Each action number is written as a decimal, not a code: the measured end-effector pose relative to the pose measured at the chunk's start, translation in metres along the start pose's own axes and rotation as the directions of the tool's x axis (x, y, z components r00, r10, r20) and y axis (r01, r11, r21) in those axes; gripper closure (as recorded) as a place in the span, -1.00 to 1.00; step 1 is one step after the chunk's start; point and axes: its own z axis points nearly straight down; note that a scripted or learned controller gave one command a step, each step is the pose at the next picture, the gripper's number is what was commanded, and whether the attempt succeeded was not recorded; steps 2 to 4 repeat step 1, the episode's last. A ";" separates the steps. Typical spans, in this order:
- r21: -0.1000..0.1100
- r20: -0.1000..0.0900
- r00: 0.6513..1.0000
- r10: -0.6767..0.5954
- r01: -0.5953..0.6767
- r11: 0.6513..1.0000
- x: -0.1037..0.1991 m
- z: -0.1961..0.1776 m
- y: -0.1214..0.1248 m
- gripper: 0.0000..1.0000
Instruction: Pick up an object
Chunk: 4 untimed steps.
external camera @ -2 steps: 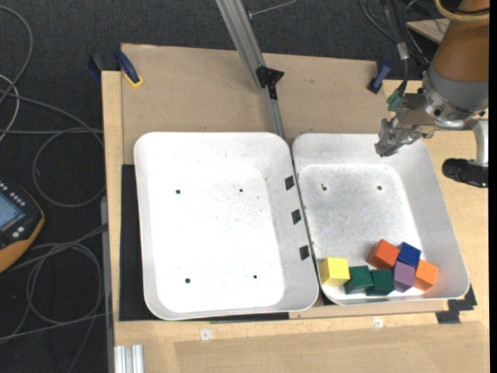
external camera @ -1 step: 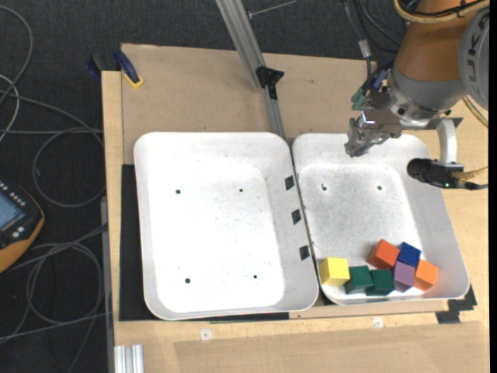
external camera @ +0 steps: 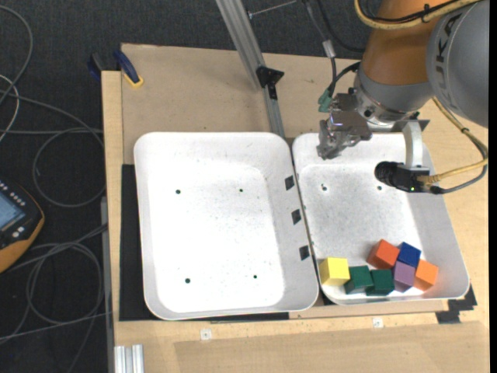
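A yellow block [external camera: 335,270] is spotted almost straight down the picture from the gripper [external camera: 332,148] and well apart from it, at the near edge of the right bin [external camera: 444,231]. Just to its right a green block [external camera: 359,278] is lined up, and a second green block [external camera: 380,282] is pressed against that one. Further right again, a red-orange block [external camera: 384,252] and a blue block [external camera: 409,253] are packed side by side, with a purple block [external camera: 404,273] tucked in front of them and an orange block [external camera: 425,273] closing the cluster on the far right. All seven are gathered in that one bin, none of them near the gripper. The gripper itself is held over the bin's far left corner, pointed down; whether it is apart or together cannot be told from this slant. To the gripper's left the left bin [external camera: 210,216] is laid alongside, the two bins touching. Both are carried by the wooden bench [external camera: 194,76], and a slanted metal rail [external camera: 242,33] is seen up and left of the gripper.
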 end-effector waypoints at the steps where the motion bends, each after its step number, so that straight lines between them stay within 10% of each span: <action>1: 0.000 0.002 1.000 0.002 -0.002 1.000 0.044 0.009 0.006 1.00; 4: 0.000 0.002 1.000 0.002 -0.002 1.000 0.044 0.009 0.006 1.00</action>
